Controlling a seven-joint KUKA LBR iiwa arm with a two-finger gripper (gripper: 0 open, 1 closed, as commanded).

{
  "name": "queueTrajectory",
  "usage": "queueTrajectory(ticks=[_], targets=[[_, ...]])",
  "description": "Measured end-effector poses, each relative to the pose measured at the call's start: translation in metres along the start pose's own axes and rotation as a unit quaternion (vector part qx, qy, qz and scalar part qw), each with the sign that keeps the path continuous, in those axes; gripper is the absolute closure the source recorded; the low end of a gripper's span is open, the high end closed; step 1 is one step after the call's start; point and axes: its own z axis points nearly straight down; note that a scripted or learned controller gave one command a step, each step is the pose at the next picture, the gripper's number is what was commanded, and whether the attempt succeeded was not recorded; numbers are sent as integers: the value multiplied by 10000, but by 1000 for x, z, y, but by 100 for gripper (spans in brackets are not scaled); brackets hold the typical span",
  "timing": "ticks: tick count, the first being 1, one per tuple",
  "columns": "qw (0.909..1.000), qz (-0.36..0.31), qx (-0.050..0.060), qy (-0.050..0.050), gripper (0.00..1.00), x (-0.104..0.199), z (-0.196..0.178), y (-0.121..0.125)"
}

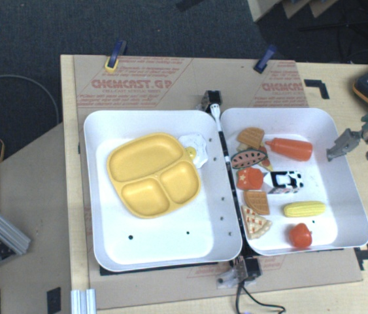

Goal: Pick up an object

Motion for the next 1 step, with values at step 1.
queueTrajectory(ticks=[1], targets=[[10000,-17,-55,-14,0,1,-6,2]])
